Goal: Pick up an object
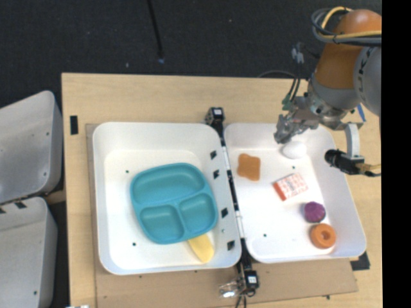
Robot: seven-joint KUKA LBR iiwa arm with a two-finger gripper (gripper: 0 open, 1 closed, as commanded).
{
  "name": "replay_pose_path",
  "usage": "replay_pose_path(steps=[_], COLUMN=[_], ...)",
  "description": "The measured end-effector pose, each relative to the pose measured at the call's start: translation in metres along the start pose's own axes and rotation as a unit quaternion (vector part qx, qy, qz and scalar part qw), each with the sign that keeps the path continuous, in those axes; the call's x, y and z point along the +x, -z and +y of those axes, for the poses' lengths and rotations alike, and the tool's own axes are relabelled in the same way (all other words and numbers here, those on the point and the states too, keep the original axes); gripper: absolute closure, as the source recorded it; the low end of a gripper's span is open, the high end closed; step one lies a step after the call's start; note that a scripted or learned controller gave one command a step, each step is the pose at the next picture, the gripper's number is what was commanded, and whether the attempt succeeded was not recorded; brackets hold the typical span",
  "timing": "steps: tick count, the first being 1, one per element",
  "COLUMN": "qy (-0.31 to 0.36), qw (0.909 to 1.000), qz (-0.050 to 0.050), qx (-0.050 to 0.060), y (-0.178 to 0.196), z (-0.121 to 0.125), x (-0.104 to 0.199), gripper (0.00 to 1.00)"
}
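Nearest in the right bin [257, 249], an orange ring [323, 235], purple ball [313, 211] and red-white packet [290, 186] are lying untouched. Farther back, the tool [290, 133] is hovering over a small white object [294, 149]; its grip cannot be told. Judging by this, the approach is underway; next comes lowering squarely onto it.

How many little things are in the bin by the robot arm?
5: an orange piece left, a white thing under the hand, a red-and-white packet in the middle, a purple piece, an orange ring.
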State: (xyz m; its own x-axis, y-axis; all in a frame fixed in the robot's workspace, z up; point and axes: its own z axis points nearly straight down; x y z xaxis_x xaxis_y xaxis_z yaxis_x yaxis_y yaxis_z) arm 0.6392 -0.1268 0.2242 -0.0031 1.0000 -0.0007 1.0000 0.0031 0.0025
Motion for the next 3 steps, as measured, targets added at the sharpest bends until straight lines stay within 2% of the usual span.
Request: replay_pose_path(steps=[1, 2, 3], qy=[0.002, 0.002, 0.003], qw=[1.0, 1.0, 1.0], qz=[0.001, 0.001, 0.001], qx=[0.002, 0.003, 0.001], y=[0.011, 0.002, 0.015], z=[-0.005, -0.011, -0.013], x=[0.047, 0.099, 0.158], gripper=[1.0, 1.0, 1.0])
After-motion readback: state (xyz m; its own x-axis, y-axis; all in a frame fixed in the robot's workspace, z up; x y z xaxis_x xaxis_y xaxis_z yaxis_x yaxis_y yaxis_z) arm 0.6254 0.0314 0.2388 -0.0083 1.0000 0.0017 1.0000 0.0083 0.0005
